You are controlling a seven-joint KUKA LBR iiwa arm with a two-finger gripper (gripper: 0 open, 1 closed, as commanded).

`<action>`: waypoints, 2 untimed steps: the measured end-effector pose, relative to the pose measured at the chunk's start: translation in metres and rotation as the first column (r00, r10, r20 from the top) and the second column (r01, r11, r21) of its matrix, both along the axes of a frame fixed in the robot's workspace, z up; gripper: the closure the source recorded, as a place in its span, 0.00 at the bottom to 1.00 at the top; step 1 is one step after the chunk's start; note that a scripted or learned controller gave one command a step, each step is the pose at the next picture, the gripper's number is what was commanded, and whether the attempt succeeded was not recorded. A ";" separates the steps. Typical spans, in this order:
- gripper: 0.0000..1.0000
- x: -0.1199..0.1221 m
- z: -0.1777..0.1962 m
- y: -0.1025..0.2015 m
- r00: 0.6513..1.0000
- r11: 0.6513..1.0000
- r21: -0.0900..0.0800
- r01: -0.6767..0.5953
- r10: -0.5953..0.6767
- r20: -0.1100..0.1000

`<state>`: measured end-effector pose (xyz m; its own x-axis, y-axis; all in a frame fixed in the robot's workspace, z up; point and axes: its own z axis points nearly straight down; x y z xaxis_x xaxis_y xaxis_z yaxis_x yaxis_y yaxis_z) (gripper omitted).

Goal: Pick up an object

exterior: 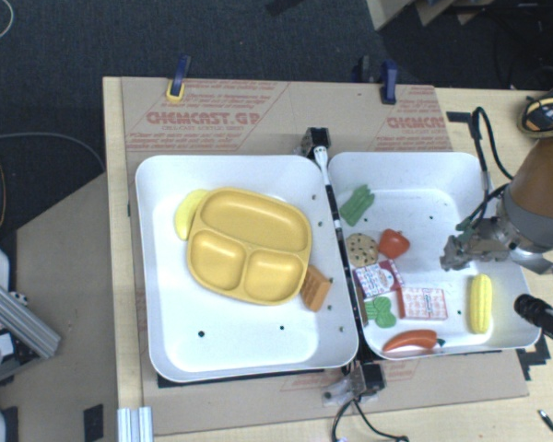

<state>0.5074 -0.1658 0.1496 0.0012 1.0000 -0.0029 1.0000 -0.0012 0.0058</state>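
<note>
My gripper (460, 252) hangs low over the right side of the right bin (415, 175), with the grey arm and its orange band (542, 184) coming in from the right. Just below it lies a yellow corn cob (480, 303). To its left sit a red pepper (394, 243), a round cookie (360, 247), and a green piece (356, 203). Nearer the front lie a red-and-white packet (378, 280), a white card with red print (424, 302), a small green toy (382, 313) and a red sausage (410, 341). I see nothing gripped.
The left bin (230, 343) bears a yellow divided plate (248, 245), a yellow piece (186, 212) behind its left edge and a brown wafer (315, 289) at its right. Black cables (482, 145) run along the right bin's far right corner. Clamps (176, 81) hold the cardboard.
</note>
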 end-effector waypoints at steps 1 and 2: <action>1.00 0.004 0.064 -0.004 1.000 1.000 0.000 -0.002 0.002 0.002; 1.00 0.005 0.076 -0.004 1.000 1.000 0.001 -0.002 0.002 -0.002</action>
